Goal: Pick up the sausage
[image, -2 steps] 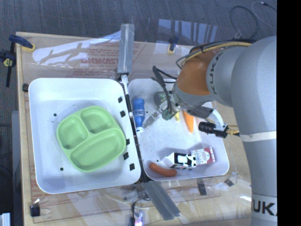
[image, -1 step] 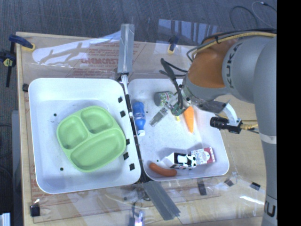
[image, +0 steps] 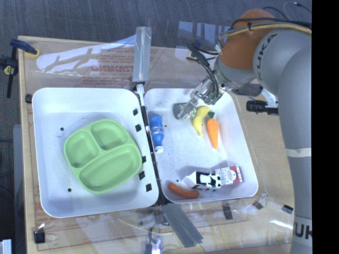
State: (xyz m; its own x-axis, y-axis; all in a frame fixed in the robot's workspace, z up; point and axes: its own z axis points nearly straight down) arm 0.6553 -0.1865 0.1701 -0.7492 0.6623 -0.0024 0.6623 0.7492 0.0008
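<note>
Reddish-brown sausage (image: 184, 190), yellow banana (image: 199, 117), orange carrot (image: 212, 132), blue bottle (image: 155, 128), green divided plate (image: 104, 155), white bins (image: 42, 142)

The two white bins (image: 53, 105) are looking like smooth, glossy plastic, catching soft glare. The green plate (image: 103, 155) is showing a matt plastic finish. The sausage (image: 183, 190) is gleaming faintly, smooth-skinned. The claw (image: 186, 110) is glinting like bare metal. The milk carton (image: 218, 177) is looking like printed paperboard.
</note>
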